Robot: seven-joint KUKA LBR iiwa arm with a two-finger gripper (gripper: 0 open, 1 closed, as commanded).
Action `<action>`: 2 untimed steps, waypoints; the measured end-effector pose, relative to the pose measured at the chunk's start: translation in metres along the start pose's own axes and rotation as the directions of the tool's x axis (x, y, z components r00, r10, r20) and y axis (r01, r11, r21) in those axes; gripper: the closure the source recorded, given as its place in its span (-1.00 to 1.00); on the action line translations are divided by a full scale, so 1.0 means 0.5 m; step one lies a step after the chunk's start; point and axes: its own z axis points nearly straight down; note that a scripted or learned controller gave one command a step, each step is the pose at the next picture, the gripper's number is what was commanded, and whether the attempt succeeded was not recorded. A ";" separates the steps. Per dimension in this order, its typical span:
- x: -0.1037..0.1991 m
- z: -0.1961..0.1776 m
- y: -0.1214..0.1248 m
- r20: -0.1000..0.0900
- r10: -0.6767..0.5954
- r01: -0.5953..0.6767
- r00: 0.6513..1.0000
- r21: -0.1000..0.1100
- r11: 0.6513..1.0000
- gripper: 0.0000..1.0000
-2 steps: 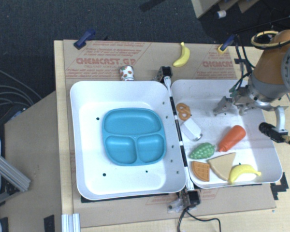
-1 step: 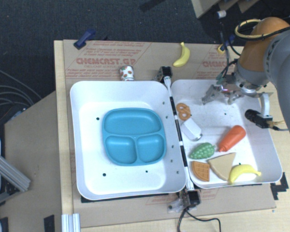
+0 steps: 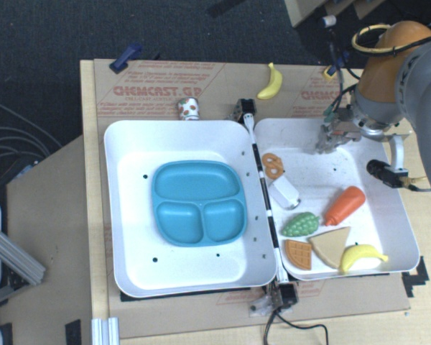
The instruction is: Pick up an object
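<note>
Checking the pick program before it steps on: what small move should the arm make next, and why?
Probably shift the gripper toward the carrot and lower it there. It hangs at the far end of the right bin over bare floor, while the toys lie clustered at the near end.

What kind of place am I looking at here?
Likely a robotics lab bench: a grey arm reaches over two white bins, toy food such as a carrot fills one, and loose cables lie on the floor.
</note>
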 end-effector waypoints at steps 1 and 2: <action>0.000 0.001 0.000 0.000 0.000 0.000 1.000 0.001 1.000 -1.00; 0.001 -0.020 0.001 0.001 -0.001 0.001 1.000 -0.002 1.000 1.00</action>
